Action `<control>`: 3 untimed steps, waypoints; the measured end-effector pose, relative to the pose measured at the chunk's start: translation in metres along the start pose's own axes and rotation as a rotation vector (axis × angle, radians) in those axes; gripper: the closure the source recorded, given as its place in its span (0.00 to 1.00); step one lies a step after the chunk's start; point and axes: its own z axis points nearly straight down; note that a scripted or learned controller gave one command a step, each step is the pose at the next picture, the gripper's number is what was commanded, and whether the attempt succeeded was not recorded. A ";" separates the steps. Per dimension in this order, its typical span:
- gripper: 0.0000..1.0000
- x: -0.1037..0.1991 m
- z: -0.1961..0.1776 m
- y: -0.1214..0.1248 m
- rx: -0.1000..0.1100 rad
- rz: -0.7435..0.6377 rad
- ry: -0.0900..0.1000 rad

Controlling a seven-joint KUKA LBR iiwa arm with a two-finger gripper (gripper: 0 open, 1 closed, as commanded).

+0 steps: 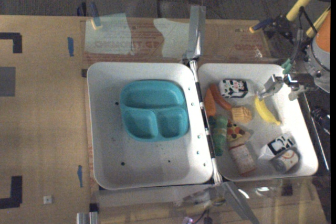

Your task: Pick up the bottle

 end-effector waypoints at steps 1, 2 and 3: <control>0.00 -0.009 0.193 -0.003 -0.012 0.118 0.001; 0.00 -0.025 0.193 -0.052 -0.018 0.360 0.003; 0.00 0.032 0.193 -0.053 -0.020 0.450 -0.001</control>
